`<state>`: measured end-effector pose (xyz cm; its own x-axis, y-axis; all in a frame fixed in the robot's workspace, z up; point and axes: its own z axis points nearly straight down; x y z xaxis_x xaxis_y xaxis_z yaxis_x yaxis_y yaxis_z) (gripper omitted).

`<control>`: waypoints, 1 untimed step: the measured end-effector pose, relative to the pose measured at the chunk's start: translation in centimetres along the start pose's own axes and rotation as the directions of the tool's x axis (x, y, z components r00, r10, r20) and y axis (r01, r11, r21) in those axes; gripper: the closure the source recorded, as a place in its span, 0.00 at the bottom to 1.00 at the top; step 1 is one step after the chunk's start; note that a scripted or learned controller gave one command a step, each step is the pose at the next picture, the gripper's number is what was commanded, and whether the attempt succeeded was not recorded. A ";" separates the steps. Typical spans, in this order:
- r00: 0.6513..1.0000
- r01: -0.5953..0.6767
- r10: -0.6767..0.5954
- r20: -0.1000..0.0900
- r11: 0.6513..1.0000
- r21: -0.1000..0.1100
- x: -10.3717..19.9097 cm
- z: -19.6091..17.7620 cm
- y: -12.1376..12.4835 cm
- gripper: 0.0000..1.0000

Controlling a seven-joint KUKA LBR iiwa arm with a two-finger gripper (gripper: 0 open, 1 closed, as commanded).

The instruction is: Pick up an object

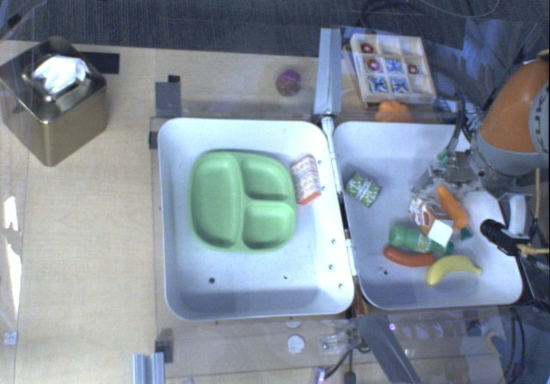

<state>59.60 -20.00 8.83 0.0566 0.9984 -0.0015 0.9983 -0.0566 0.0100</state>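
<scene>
Claw [445, 174] sits low over the right shallow white bin [378, 143], near its right edge, w/ the grey arm and orange wrist band [518, 107] reaching in behind it. Can't tell how the claw stands or if anything's in it; metal bits blur into the clutter below. Just under and beside it: small orange carrot-shaped toy [453, 206], a crinkly clear wrapper [424, 206], a white block [441, 232], a green bottle-like piece [411, 238], a red-orange sausage-shaped toy [409, 259], and a yellow plastic banana [453, 268] near the bin's front right corner. Green round can w/ label [363, 189] lies apart, toward that bin's left edge. In the left white bin [180, 288]: light-green divided plastic plate [242, 200] mid-bin, red-white snack packet [306, 179] touching its right side, near the bin's right edge.
</scene>
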 end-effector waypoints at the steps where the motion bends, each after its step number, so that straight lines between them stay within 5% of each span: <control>1: 1.000 0.003 -0.003 0.003 1.000 -0.012 0.0 -1.5 0.4 1.00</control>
<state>60.01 -20.00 10.31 0.0541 0.9985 -0.0045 0.9983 -0.0540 0.0220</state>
